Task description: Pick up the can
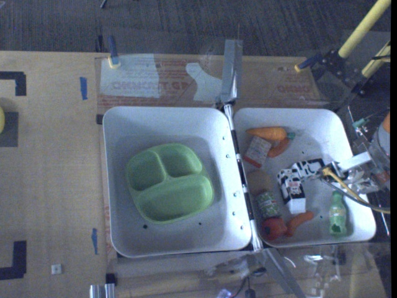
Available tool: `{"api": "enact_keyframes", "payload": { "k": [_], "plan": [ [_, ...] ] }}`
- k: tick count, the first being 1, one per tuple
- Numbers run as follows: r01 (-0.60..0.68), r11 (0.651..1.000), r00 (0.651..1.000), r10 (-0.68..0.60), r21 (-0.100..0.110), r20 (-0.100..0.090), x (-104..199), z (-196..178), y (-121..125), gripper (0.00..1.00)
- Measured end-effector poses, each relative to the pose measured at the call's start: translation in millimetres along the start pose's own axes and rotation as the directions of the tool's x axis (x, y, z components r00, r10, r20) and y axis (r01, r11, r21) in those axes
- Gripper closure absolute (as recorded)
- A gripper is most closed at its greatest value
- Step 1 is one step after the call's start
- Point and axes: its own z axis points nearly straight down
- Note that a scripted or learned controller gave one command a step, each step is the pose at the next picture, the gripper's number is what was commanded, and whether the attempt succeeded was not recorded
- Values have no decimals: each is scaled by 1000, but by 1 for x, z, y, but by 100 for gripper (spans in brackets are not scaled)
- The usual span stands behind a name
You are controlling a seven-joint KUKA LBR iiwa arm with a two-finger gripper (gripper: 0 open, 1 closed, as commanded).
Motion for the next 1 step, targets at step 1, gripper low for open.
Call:
{"api": "enact_keyframes", "payload": {
  "k": [1],
  "plan": [
    [275,962,962,-275,-7,-1,3,-75,30,100]
  ]
}}
